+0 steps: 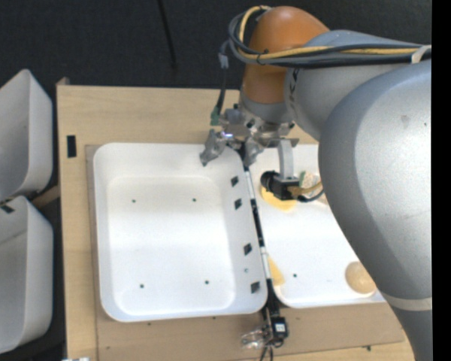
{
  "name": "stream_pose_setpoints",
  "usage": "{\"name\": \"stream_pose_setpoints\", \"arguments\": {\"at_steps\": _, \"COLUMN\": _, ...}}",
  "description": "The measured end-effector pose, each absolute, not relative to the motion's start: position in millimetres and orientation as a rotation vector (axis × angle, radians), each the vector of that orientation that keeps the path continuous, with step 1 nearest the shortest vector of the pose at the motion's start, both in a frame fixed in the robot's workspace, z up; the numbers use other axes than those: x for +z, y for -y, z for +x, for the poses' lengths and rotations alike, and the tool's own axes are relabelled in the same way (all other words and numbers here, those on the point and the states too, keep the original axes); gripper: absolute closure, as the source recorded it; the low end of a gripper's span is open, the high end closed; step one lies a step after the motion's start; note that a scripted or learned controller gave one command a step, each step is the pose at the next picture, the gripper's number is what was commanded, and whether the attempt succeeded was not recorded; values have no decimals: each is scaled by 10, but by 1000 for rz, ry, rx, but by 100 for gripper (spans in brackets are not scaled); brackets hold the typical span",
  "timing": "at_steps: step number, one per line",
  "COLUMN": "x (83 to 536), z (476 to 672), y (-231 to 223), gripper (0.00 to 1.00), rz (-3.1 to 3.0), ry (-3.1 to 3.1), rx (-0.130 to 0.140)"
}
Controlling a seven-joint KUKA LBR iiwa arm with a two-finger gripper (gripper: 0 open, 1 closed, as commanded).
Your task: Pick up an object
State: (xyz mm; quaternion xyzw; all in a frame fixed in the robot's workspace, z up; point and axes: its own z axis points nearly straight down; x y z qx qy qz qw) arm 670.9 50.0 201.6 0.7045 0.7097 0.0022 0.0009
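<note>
My gripper (229, 153) hangs over the far right corner of the left bin (113, 201), close to the rim between the two bins. Its fingers (210, 151) stand spread apart with nothing between them, so it is open. In the right bin (316, 295) lies a pale yellow object (283, 202) near the far left side. A small yellow piece (276, 276) rests by the dividing rim, and a round tan object (358, 277) sits at the front, partly hidden by the arm.
The big grey arm (383, 164) covers much of the right bin. Two more white containers (15, 201) stand off the bench at the left. A small clip with wires (264, 335) lies at the bench's front edge.
</note>
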Motion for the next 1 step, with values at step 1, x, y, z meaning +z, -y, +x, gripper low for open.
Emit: {"name": "stream_pose_setpoints", "arguments": {"at_steps": 1, "x": 2769, "z": 6914, "y": -1157, "gripper": 0, "rz": 2208, "ry": -2227, "rx": 16}}
